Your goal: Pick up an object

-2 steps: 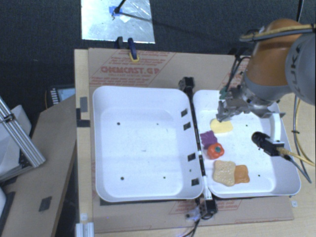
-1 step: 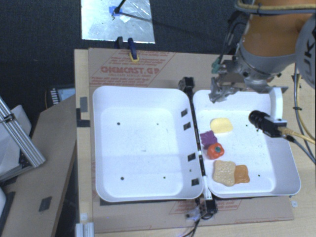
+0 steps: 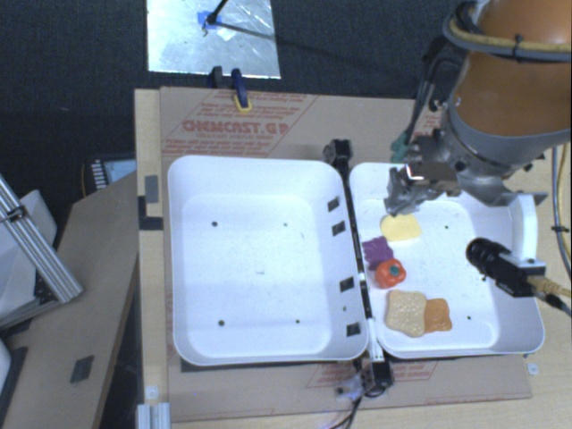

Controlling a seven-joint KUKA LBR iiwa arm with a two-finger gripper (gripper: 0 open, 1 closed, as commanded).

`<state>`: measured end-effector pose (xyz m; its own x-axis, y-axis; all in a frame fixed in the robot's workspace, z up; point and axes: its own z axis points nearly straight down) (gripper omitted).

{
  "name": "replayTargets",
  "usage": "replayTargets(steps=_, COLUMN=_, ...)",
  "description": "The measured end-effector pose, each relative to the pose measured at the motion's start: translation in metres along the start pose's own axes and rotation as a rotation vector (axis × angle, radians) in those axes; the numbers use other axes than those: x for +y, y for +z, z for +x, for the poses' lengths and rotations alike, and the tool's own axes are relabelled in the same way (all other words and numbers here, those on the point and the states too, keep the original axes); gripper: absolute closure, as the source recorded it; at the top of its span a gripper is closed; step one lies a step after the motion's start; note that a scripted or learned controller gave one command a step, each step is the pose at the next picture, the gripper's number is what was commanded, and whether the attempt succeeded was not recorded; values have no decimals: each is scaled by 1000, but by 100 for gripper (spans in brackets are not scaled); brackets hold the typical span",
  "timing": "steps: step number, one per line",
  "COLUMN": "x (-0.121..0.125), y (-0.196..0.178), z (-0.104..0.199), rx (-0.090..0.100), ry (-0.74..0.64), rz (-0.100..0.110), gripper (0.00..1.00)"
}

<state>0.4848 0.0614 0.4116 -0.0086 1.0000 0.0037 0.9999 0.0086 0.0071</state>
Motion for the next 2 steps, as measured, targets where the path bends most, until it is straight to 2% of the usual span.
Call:
replayTargets(steps=1, x=3, y=-107, z=46, rx=1, ry=-1, rz=-8, gripper=100)
replayTargets(steps=2, x=2, y=-90, z=135, rx=-1, ry=-5, rz=7, gripper=100)
